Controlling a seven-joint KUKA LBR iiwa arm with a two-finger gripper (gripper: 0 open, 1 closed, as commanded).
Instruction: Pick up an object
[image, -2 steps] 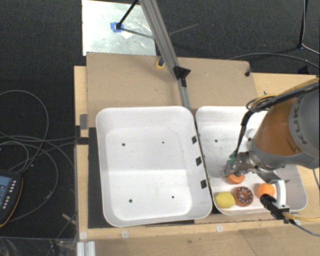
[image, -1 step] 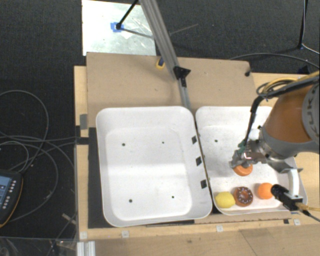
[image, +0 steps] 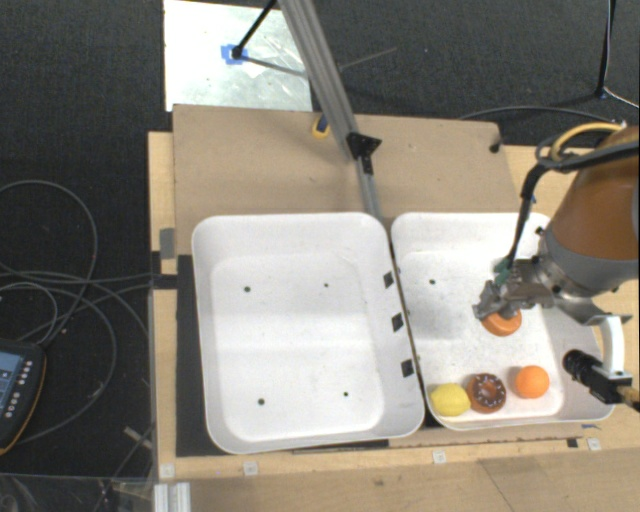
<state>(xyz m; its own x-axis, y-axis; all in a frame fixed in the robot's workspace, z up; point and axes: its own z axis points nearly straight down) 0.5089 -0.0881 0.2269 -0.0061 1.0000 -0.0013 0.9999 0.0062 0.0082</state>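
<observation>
My gripper (image: 499, 308) sits right on top of the orange object (image: 503, 323) in the right bin (image: 440, 250) (whether my jaws are spread or pinching it I cannot tell), so a shallow, off-centre bite could let it slip free.

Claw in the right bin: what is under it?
An orange object lies directly beneath the claw, its lower edge showing against the right bin. Its top is covered by the claw, so contact or grip cannot be judged.
</observation>
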